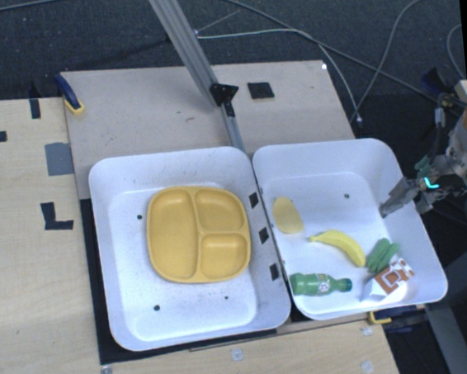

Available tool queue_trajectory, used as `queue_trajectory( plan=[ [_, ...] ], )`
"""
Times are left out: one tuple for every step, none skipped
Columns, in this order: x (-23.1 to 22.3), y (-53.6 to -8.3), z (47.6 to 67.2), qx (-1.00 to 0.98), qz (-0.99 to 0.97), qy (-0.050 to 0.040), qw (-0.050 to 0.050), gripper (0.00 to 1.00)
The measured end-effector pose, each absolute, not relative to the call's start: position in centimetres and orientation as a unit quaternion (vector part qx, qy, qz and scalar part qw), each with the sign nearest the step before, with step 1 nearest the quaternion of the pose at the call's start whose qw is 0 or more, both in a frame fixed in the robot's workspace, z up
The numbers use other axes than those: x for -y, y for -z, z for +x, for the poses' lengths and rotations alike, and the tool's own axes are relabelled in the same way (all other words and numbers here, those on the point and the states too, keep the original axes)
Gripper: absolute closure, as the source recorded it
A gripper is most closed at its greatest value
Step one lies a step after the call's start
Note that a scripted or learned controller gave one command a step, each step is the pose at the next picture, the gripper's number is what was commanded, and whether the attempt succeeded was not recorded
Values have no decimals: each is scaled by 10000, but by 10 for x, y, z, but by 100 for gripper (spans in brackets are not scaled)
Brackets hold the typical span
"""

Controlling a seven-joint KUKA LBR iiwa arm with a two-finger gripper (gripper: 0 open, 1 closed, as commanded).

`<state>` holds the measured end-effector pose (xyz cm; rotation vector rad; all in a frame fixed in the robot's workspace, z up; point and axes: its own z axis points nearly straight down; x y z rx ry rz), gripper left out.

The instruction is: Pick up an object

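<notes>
Camera view: a fixed look down at a slant on a light wooden desk point(159, 107) that carries two shallow white bins side by side.
Left bin point(114, 236): it holds a yellow divided plate point(197, 232) with three compartments, lying flat near the middle.
Right bin point(331, 167): it holds the small things, all gathered in its near half.
Pale yellow piece point(287, 215): it lies flat near the right bin's left wall, just up and left of the banana.
Banana point(341, 244): it lies slantwise near the middle of the right bin, apart from the gripper.
Green bottle point(319, 283): it lies on its side near the front wall, its white cap pointing right.
Green vegetable point(380, 254): it lies just right of the banana, touching or nearly touching the carton.
Carton point(390, 280): a small white and orange box in the front right corner.
Gripper point(394, 200): it hangs at the right bin's right wall, reaching in from the right, with a teal light behind it.
Fingers: dark and blurred against the bin rim; I cannot tell whether they are spread or pressed together, and nothing shows between them.
Pole point(190, 49): a grey metal bar slants across the desk behind the bins.
</notes>
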<state>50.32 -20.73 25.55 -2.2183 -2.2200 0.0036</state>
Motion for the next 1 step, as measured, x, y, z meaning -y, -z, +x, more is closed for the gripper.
queue_trajectory(
  plan=[
    [207,-257,504,7075,-7067,-6,5,0]
  ],
)
